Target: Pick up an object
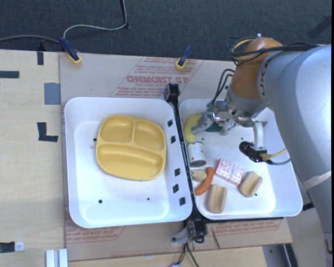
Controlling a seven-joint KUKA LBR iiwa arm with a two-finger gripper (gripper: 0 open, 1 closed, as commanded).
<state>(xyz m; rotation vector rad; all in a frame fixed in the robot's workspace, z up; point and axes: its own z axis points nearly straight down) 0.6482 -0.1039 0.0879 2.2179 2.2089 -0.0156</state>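
Grey arm with orange band reaches in from 3 o'clock; gripper low at right white bin's 11 o'clock corner, above a partly hidden yellow-green object. Finger state: cannot tell.

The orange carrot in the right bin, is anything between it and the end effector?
Yes. The end effector sits at the top of the right bin, and the carrot lies lower down. A small white can stands between them, and a pale round piece touches the carrot's left side.
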